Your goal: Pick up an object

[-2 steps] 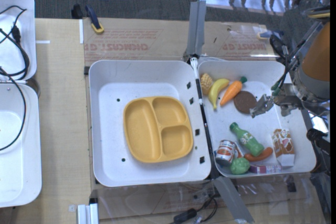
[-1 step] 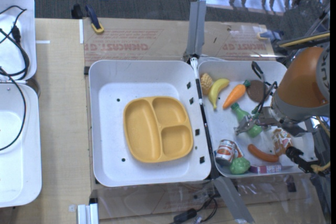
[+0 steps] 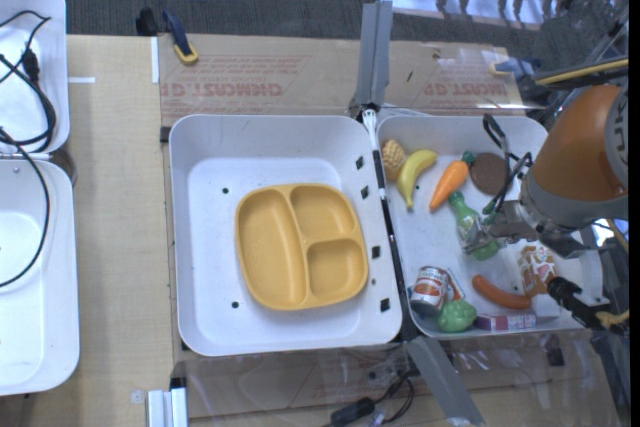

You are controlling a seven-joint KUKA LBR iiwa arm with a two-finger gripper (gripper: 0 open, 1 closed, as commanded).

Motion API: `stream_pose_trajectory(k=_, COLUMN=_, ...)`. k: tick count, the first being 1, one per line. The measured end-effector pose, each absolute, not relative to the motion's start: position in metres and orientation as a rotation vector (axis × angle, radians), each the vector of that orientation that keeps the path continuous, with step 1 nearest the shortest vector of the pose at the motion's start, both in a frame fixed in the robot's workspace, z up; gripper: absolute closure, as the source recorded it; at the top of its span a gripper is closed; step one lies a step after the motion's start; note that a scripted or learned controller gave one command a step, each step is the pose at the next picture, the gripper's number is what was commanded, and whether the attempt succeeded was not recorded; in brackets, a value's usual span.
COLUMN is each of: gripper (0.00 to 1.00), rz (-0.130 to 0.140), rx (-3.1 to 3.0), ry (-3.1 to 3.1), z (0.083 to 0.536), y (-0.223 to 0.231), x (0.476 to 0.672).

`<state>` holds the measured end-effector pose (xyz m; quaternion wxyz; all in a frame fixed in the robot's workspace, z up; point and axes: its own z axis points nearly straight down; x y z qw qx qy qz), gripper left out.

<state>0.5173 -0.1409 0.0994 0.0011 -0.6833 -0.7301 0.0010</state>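
My gripper [image 3: 484, 237] is low in the right bin [image 3: 425, 225], right at the lower end of a green bottle [image 3: 462, 214] that lies on the bin floor. The arm's orange band [image 3: 585, 150] and grey wrist hang above it and cover part of the bin's right side. Around it lie a carrot [image 3: 449, 184], a banana [image 3: 414, 173], a corn cob [image 3: 393, 155], a brown disc [image 3: 489, 173], a red sausage [image 3: 502, 294], a tin can [image 3: 431, 289], a green lump [image 3: 457, 316] and a printed packet [image 3: 537, 268].
The left bin [image 3: 200, 245] holds a yellow divided plate [image 3: 301, 245]. A grey post [image 3: 374, 55] rises behind the wall between the bins. White trays with black cables [image 3: 25, 75] stand at the far left.
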Motion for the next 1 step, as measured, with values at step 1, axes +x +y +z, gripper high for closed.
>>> stream_pose_trajectory(k=1, gripper=1.00, rz=0.001, rx=-2.009, ry=-2.416, z=0.0915, y=-0.1325, x=0.5305)
